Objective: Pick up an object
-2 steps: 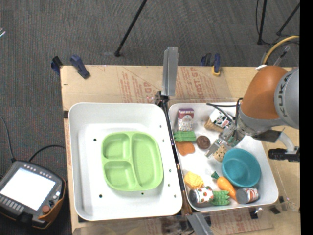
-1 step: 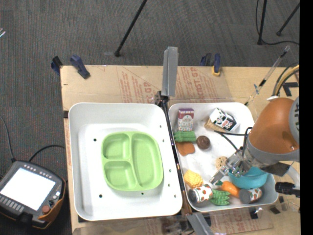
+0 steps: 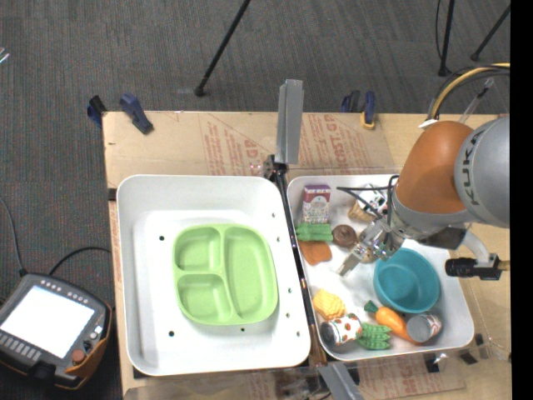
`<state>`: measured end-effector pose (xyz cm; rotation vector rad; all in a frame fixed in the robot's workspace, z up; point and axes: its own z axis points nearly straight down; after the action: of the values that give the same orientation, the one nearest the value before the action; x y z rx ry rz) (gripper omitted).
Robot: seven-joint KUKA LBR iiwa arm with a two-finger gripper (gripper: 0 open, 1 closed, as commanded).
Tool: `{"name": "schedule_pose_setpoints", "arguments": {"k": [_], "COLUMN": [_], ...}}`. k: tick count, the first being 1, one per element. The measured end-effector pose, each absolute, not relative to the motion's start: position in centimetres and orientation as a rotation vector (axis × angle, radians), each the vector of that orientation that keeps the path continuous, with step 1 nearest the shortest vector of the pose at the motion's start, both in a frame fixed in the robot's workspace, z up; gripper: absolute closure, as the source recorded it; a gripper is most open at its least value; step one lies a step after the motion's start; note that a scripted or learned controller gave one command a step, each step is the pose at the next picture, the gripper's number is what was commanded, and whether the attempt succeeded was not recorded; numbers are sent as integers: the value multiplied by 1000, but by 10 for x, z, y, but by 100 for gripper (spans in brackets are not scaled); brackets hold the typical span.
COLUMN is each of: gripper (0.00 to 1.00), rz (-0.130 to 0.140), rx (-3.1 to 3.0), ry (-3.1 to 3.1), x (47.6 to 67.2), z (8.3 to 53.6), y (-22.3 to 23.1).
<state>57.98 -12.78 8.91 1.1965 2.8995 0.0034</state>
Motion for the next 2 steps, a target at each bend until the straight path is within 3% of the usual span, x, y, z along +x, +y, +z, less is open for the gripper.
{"name": "schedule_pose_setpoints", "arguments": {"k": [1,2], "gripper": [0,0], "rz": [3,2], "rx": [1038,1145], "ry": [2960,2922], "x": [635,607], "z": [89,89], "y": [-100,-86]}}
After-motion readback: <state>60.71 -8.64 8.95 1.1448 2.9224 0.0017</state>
